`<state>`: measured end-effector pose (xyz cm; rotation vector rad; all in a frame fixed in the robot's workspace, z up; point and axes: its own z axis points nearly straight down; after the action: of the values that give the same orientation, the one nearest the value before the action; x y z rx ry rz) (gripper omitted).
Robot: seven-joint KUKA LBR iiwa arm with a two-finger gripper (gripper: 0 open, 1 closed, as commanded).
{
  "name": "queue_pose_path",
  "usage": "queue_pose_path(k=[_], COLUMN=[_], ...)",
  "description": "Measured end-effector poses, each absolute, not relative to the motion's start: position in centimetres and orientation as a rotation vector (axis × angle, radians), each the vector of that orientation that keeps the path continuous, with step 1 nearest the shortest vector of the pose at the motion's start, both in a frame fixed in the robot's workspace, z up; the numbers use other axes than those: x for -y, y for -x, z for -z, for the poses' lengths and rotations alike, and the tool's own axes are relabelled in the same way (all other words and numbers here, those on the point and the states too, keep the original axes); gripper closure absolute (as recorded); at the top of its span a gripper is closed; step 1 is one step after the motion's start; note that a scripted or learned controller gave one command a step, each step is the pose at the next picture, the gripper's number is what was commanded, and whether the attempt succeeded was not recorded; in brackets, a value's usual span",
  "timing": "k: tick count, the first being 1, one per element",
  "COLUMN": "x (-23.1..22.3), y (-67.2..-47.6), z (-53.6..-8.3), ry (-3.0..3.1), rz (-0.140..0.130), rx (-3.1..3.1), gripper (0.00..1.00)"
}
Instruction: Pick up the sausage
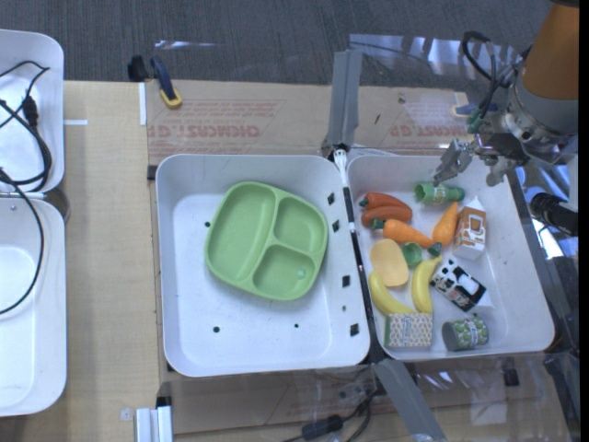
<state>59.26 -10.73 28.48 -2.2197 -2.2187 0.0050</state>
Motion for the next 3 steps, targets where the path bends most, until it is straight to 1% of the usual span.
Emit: queue_pose_path(k=[1, 2, 3], x=[5.6, 10.0, 10.1], y=[-62.9, -65.9, -65.7], z=[-19.0, -9.3, -9.8], ry=[1.895, 1.958, 1.957], rz=[-0.004, -0.001, -0.01], rx=[2.503, 2.457, 2.446], gripper=[0.0, 0.0, 1.0])
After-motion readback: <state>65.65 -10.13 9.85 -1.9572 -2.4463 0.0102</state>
